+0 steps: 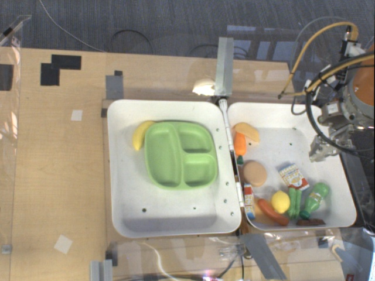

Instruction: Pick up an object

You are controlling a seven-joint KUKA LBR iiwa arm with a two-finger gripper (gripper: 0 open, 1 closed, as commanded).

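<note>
End effector (324,150) above right bin (345,180) edge

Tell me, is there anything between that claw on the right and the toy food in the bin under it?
Nothing visible stands in the way. The gripper hangs at the right bin's right edge, with bare white floor between it and the pile: the small carton, green bottle and lemon lie toward the near side.

Divided plate (179,155) in left bin (126,212)
</note>
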